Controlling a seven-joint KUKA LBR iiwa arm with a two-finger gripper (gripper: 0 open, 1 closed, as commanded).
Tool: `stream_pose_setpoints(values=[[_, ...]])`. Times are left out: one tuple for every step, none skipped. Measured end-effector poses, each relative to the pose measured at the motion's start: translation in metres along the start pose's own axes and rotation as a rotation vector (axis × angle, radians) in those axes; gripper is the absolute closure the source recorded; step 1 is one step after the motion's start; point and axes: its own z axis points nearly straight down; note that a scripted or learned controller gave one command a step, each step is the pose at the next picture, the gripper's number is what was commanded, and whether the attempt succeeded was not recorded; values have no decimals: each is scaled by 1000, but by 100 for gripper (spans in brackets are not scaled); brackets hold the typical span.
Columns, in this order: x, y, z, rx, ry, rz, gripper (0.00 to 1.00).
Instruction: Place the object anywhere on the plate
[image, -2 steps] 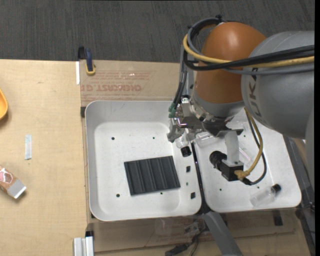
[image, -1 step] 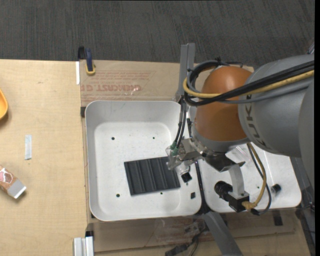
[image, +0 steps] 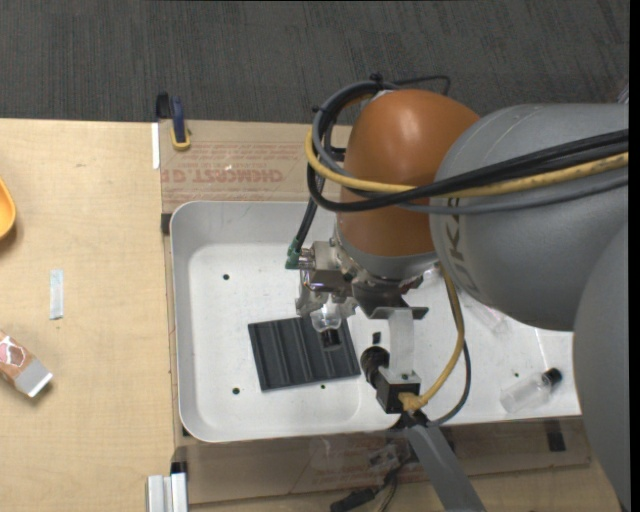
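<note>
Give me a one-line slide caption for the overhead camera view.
Grey KUKA arm's pincer poised over a black ribbed rectangular plate lying in a shallow white bin.

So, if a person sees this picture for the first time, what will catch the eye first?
First the big grey arm with its orange band, which reaches in from the right and covers much of the white bin. Under it the gripper hangs just above a dark ribbed plate lying flat in the bin.
</note>
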Motion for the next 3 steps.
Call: stream_pose_setpoints(values=[[-44, 14, 78, 2, 1, -103, 100], [-64, 2, 114, 2, 2, -338, 100], [27, -1, 44, 0, 0, 99, 100]])
